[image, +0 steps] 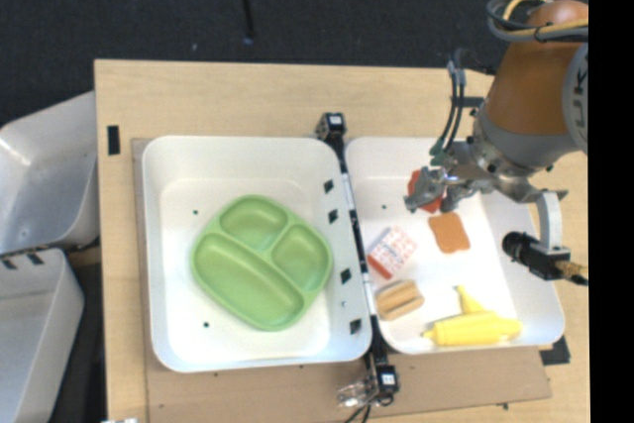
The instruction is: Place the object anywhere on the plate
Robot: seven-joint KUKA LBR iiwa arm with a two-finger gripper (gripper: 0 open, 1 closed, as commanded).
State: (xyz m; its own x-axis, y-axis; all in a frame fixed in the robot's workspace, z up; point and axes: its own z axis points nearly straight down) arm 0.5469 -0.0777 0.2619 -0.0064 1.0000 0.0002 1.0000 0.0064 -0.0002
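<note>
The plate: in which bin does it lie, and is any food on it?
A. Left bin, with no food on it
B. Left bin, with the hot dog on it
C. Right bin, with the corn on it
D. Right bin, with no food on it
A: the green plate lies in the left bin, and its compartments are bare.

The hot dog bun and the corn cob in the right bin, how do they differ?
The hot dog bun is tan and stubby; the corn cob is bright yellow, longer and tapered. The bun lies beside the divider between the bins, the cob further right along the bin's near wall. Both are toy foods lying flat, untouched.
</note>
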